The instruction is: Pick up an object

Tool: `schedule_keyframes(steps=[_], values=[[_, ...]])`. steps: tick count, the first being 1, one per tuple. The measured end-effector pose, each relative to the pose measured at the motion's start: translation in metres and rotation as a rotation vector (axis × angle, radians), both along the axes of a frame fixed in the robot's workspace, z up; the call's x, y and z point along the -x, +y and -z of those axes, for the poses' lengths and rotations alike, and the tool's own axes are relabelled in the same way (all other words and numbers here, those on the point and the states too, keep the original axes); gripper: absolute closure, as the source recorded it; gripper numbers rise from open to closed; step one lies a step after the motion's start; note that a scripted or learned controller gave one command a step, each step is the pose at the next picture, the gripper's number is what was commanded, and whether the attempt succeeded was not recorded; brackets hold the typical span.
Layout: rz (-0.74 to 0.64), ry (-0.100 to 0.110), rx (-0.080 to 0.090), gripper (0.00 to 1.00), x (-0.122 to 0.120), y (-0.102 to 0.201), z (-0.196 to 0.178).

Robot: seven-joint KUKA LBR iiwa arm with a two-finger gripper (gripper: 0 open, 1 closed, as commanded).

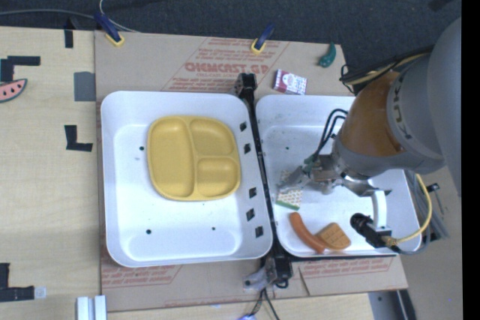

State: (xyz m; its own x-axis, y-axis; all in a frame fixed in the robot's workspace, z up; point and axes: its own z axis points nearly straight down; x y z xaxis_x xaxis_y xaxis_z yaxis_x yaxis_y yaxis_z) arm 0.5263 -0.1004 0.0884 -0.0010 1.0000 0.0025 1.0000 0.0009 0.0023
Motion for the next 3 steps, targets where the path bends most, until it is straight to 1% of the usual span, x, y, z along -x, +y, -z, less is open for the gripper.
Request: schedule_keyframes(steps=[1,2,3], values=[[0.002,-0.012,0.004,0.00,0.038,0.004,0.000],[-0.001,-0.013,-0.001,1.00,0.036,0.006,-0.012],[-0.001,0.004,0.001,1.00,0.043,0.092,-0.096]])
